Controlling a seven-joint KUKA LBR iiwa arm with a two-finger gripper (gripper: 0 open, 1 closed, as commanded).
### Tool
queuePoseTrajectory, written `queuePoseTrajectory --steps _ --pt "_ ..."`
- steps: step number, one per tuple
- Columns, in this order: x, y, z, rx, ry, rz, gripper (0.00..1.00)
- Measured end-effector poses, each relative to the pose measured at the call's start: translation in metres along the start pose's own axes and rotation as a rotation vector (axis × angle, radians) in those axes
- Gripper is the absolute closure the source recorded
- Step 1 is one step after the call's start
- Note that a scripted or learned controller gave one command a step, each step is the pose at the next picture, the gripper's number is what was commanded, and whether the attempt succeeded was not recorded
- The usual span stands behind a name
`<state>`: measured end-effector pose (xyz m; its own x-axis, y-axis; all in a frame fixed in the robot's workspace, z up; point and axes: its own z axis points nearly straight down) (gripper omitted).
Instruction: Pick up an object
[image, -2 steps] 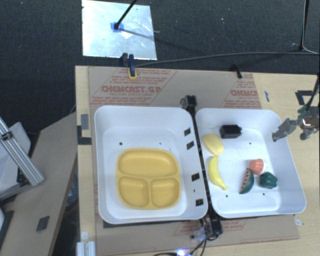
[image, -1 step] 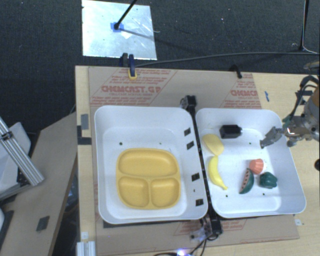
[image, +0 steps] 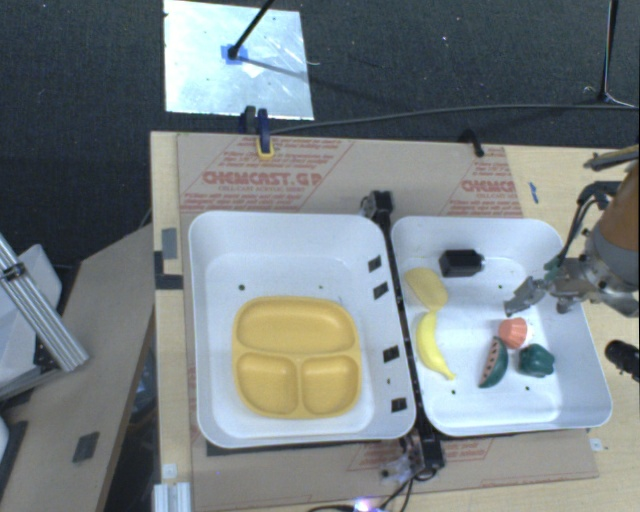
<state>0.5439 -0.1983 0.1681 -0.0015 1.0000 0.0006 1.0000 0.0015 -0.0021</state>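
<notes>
We see two bins of smooth white plastic, the left bin (image: 215, 330) and the right bin (image: 575, 385), both with a soft sheen. In the left one lies a divided tray (image: 296, 355) of matt yellow plastic. The toy foods look like smooth moulded plastic: a glossy yellow banana (image: 433, 345), a paler yellow piece (image: 427, 287), a watermelon slice (image: 492, 363), an orange-red piece (image: 513, 332) and a dark green piece (image: 535, 361). A small black block (image: 461, 263) looks matt. The bench top (image: 330, 170) looks like brown printed cardboard or paper, flat and dull. Behind it lies a shiny, reflective sheet (image: 205, 60) on rough dark carpet-like cloth (image: 450, 50). The gripper (image: 540, 293) looks like dull grey metal.
</notes>
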Motion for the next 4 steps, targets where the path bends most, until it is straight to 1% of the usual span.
queuePoseTrajectory --steps 1,2,3,4 --pt "0.003 0.000 0.042 -0.001 0.000 0.000 0.00" --pt "0.002 0.001 0.029 -0.007 -0.003 0.000 1.00" --pt "0.004 0.005 -0.015 -0.008 -0.003 -0.003 1.00" --pt "-0.006 0.005 -0.074 -0.010 -0.004 -0.003 1.00"
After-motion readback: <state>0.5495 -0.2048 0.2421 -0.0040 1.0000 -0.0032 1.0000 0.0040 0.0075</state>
